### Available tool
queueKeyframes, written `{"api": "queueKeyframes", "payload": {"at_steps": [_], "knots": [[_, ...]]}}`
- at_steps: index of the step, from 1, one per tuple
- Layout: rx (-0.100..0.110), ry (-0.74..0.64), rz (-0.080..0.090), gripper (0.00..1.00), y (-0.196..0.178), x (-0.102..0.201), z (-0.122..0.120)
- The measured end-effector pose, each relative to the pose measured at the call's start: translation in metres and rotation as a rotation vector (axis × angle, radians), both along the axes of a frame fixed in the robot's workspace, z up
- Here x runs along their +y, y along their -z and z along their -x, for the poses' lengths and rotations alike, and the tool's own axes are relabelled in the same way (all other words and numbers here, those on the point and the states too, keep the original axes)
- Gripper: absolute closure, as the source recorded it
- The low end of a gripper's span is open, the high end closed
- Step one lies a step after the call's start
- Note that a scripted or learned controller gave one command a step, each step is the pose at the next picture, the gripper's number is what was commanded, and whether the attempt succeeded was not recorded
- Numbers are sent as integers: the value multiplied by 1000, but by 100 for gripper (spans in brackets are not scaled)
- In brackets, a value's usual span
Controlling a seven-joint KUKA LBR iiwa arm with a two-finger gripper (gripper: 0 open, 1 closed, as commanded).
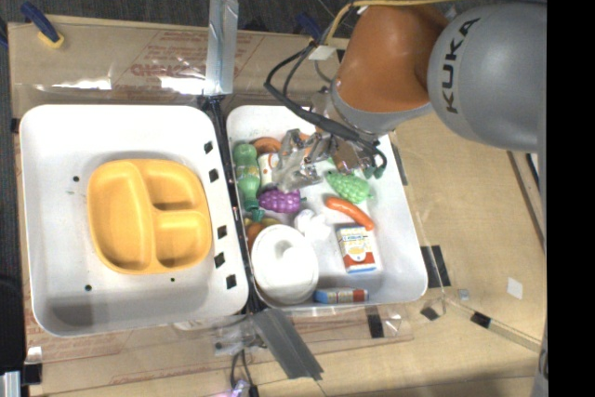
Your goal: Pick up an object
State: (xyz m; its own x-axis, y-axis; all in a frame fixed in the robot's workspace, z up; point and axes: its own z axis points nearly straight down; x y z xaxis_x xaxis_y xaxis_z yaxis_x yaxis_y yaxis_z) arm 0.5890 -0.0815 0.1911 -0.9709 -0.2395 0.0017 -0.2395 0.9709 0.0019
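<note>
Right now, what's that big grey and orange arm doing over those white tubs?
The arm reaches in from the right, and its gripper is down among toys in the right bin: purple grapes, an orange carrot, a small carton, a white bowl. It's meant to pick one up; I can't tell if it has anything. The left bin holds a yellow divided tray.

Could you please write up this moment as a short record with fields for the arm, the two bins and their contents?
arm: reaches in from the right, gripper low over the right bin
left bin: holds a yellow divided tray
right bin: crowded with purple grapes, orange carrot, white bowl, small carton, green toy
grasp: cannot tell
</note>
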Motion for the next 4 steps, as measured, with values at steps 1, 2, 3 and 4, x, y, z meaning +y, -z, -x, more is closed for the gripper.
{"api": "queueKeyframes", "payload": {"at_steps": [1,2,3,4], "knots": [[-11,-47,3,100,-76,-11,-52],[-11,-50,3,100,-86,-10,-53],[-7,59,3,100,-106,-23,-69],[0,-180,0,100,1,-4,-50]]}}
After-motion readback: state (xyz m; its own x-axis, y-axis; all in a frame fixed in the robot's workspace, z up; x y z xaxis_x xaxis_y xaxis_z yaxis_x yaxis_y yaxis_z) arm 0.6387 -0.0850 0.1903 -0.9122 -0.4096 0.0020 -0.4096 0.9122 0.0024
